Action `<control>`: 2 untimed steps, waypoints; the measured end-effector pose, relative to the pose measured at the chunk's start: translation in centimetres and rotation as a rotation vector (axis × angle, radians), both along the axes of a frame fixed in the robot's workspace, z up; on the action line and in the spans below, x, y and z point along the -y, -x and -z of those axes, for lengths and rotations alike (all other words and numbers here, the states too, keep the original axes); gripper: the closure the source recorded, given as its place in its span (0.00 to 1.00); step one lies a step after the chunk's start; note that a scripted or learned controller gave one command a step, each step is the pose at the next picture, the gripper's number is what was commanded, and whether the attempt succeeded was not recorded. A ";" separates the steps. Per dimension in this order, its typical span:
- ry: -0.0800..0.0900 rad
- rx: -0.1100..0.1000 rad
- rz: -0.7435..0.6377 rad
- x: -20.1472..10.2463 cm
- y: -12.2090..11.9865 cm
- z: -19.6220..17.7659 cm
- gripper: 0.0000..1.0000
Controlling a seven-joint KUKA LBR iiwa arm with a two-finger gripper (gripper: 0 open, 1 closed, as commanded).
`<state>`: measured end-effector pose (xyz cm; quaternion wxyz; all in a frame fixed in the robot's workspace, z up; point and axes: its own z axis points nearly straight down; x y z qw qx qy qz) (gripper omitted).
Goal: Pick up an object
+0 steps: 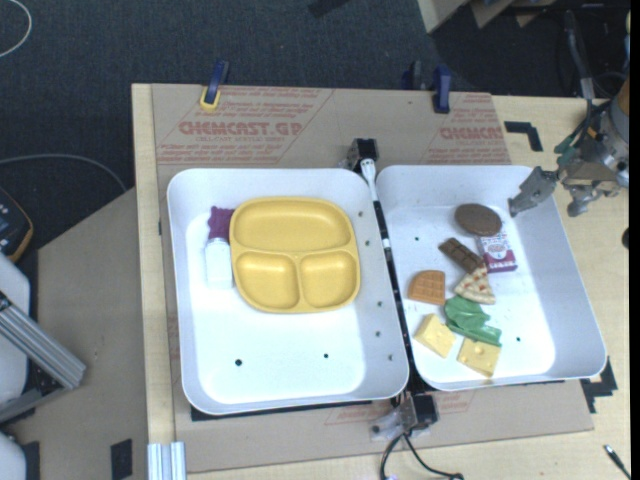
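Fingers [556, 194] spread wide, nothing between them, hovering over upper right edge of right bin [560, 298]. Brown round patty [478, 218] just left of nearer fingertip, apart. Other toy foods [462, 303] lie lower left of fingers. Yellow divided plate [295, 252] far left, in left bin [200, 298].

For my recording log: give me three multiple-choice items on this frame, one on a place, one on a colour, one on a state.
1. Where does the divided tray lie?
A. left bin
B. right bin
C. on the floor

2. What colour is the divided tray?
A. blue
B. yellow
C. black

3. Where is the hand?
A. over the right bin's upper right edge, holding nothing
B. pressed into the tray
C. lifting the waffle

Answers: 1 A, it sits in the left bin. 2 B, it is plainly yellow. 3 A, nothing shows between its fingers.
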<state>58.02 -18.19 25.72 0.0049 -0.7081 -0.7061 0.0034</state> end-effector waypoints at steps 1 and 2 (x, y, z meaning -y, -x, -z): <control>0.003 0.013 -0.003 0.0 -0.2 -0.7 0.00; 0.000 0.006 -0.003 -0.7 0.2 3.8 0.00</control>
